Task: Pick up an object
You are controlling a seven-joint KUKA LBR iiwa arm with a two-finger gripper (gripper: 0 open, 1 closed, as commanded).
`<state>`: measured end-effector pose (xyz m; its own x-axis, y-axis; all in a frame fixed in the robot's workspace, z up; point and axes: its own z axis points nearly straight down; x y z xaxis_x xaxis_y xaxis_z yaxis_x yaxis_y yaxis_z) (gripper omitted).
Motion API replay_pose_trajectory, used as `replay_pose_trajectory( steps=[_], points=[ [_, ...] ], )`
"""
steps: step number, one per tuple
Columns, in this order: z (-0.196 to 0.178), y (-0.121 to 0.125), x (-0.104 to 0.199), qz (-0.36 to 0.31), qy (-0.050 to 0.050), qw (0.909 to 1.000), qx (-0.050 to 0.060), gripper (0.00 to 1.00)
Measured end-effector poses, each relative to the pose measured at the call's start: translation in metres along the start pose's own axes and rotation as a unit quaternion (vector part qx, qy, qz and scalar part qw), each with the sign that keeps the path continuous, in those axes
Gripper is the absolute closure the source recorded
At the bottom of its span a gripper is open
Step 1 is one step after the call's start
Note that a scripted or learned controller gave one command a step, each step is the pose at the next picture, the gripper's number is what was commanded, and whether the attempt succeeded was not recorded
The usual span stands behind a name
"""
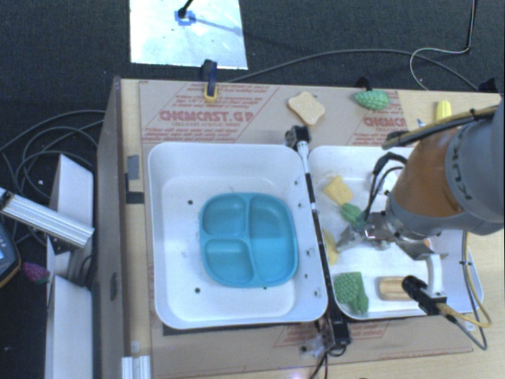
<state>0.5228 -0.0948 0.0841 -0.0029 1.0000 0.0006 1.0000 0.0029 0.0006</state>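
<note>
Gripper (357,231) low in right bin (357,158), fingers' state unclear, touching small green piece (351,212); yellow wedge (338,189) just beyond; bin wall close

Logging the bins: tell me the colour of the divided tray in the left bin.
Light blue; the divided tray shows plainly in the camera view.

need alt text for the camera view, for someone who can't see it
A grey and orange robot arm reaches from the right into the right white bin, its gripper low among a yellow block and green toy. The left white bin holds a blue divided tray. A toast-shaped toy lies on the cardboard behind the bins.
</note>
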Motion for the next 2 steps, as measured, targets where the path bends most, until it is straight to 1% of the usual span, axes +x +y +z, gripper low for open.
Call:
replay_pose_trajectory(
  steps=[1, 2],
  points=[
    [-0.001, 0.066, -0.024, -0.001, -0.001, 1.0, -0.001, 0.0],
    [-0.001, 0.146, -0.045, -0.001, -0.001, 1.0, -0.001, 0.0]
  ],
)
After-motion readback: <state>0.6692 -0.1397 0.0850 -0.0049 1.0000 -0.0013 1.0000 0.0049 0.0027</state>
